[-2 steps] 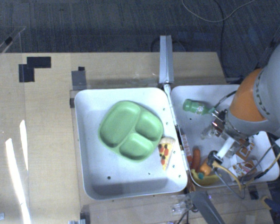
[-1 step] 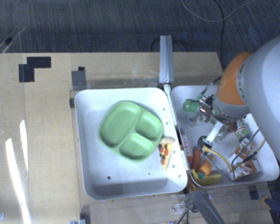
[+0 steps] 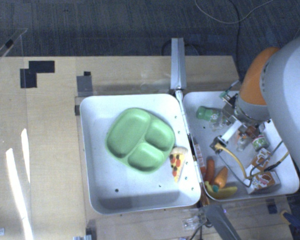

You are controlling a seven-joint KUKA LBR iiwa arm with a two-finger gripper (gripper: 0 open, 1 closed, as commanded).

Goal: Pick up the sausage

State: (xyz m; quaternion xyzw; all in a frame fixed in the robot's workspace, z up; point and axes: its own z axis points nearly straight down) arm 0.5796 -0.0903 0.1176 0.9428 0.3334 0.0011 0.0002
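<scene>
Sausage (image 3: 210,169), reddish-brown and stubby, lies in the right bin (image 3: 287,188), tucked against that bin's left wall toward its front corner, as seen from the overhead camera. It rests lengthwise beside an orange carrot (image 3: 221,177), the two touching or nearly so. A yellow banana (image 3: 223,191) curls along the bin's front wall just past them. The huddle looks like loose toys that slid into the corner.

The grey arm's gripper (image 3: 227,118) hangs over the bin's back half, close to a green bottle (image 3: 206,112) in its back-left corner and well apart from the sausage. Whether the gripper is released or clenched cannot be told from this angle. Small packets (image 3: 265,180) sit along the bin's right side, under the arm.

Beyond the bin's left wall, the left bin (image 3: 101,196) carries a green divided plate (image 3: 140,139) and a pizza slice (image 3: 177,163). By this showing the pick has not begun: the gripper would need to reach the front-left corner and single the sausage out from the carrot.
</scene>
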